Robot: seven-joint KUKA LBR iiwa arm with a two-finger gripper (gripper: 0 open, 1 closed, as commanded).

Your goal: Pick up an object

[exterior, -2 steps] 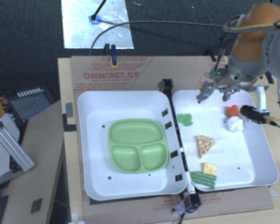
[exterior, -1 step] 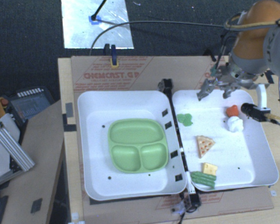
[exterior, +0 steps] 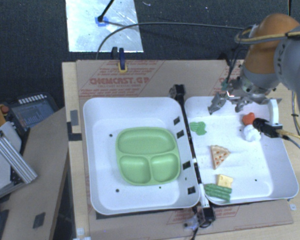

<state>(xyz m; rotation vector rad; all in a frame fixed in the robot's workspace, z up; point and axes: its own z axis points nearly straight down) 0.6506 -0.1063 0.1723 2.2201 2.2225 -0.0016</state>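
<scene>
Inspection of the bench finds two shallow white plastic bins side by side. The left bin (exterior: 98,145) holds a pale green three-compartment plate (exterior: 147,156) near its centre. The right bin (exterior: 278,170) holds the loose items, any of which would satisfy the task.

The two-finger gripper (exterior: 228,104) hangs over the right bin's 12 o'clock edge. Its fingers stand apart with nothing between them; the jaws are open and empty.

Candidate objects, placed by clock face within the right bin:
- Small green leafy toy piece (exterior: 198,127), at 10 o'clock, nearest the gripper and apart from the other items.
- Triangular toy pizza slice, tan with red spots (exterior: 219,155), near centre.
- Yellow cube-like toy cheese block (exterior: 224,181), at 7 o'clock.
- Bundle of green toy beans (exterior: 217,191), at 7 o'clock, against the bin's inner wall and just beside the cheese block.
- Small orange-red rounded item (exterior: 248,119) and white rounded item (exterior: 251,134), at 1 o'clock, touching or nearly touching; their exact form is too small to tell.

Handling assessment, as judgement: all appear to be light, rigid or slightly yielding play-food pieces, not fragile. The green leafy piece looks the soundest choice: isolated, lobed, and likely to seat between the fingers if taken across its narrower width. The pizza slice lies flat and low, so the fingers would need to reach the bin floor to catch its edges; it may slip. The bean bundle is crowded by the wall, leaving little finger clearance.
</scene>
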